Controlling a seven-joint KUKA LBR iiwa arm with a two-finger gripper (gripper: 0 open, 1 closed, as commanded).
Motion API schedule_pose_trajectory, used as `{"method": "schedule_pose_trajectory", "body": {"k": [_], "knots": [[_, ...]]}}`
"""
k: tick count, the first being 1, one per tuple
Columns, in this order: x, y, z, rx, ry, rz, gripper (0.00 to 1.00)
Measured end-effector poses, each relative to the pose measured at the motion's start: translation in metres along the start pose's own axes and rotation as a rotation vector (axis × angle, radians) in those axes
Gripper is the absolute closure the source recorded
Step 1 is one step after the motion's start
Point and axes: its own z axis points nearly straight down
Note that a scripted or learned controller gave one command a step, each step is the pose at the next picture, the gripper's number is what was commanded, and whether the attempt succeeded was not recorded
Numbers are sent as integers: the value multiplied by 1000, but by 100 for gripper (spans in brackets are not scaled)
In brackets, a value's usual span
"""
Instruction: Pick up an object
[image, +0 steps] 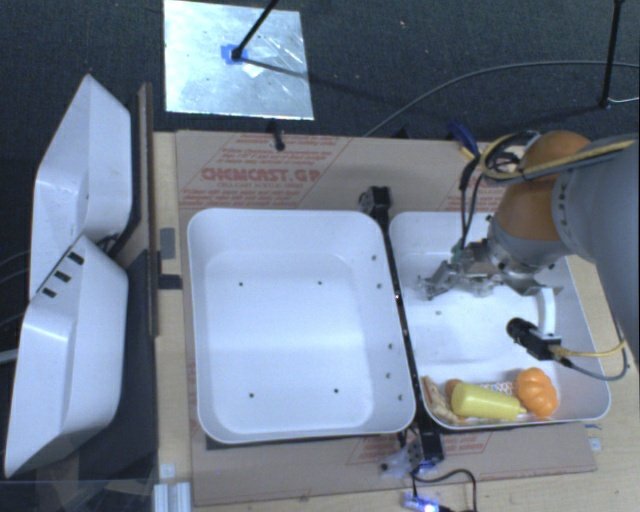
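A: Camera view first, biggest things down. What carries it all?

B: The counter (300, 160), with a printed cardboard sheet on top. Two white bins sit on it side by side and touching: the left bin (290, 320) and the right bin (480, 340).

A: And the arm?

B: The grey arm (590, 205) reaches in from the right over the right bin, its orange band (535, 185) above the wrist. The gripper (445, 280) hangs low over the upper half of that bin, pointing left.

A: Open or closed?

B: The fingers look spread apart, with nothing between them, though the picture is soft there.

A: The objects?

B: All at the near edge of the right bin, well apart from the gripper: a yellow banana-like piece (485, 402), an orange round object (537, 391) touching its right end, and something pale (432, 392) at its left that I cannot make out.
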Motion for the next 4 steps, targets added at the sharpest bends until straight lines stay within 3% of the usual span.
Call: {"method": "schedule_pose_trajectory", "body": {"k": [1,4], "knots": [[0,1,-13,-5,-1,0,100],[-2,21,-175,-8,-1,-1,100]]}}
